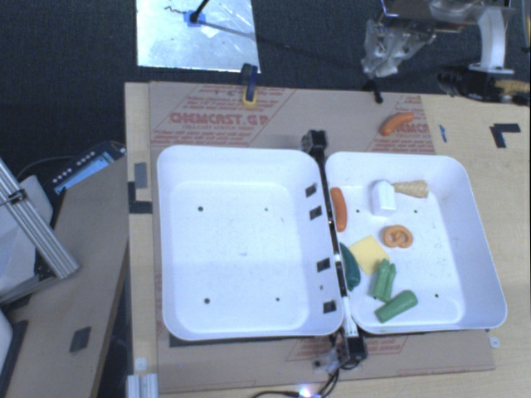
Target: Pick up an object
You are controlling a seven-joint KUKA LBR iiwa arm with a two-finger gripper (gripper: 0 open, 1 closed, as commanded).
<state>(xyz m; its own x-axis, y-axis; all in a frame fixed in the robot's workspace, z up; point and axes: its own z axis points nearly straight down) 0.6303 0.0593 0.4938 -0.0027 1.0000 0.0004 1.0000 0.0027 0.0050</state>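
My gripper hangs high above the back of the bench, beyond the right bin, with nothing between its fingers. In the right bin lie an orange sausage by the left wall, a white block, a beige cone, an orange pretzel, a yellow square, a dark green piece and two green pods. Another orange sausage lies on the cardboard behind the bin.
The left bin stands beside the right one, joined by a black hinge strip. A yellow and blue clamp sits at the back of the bench. A shiny plate lies on the floor behind.
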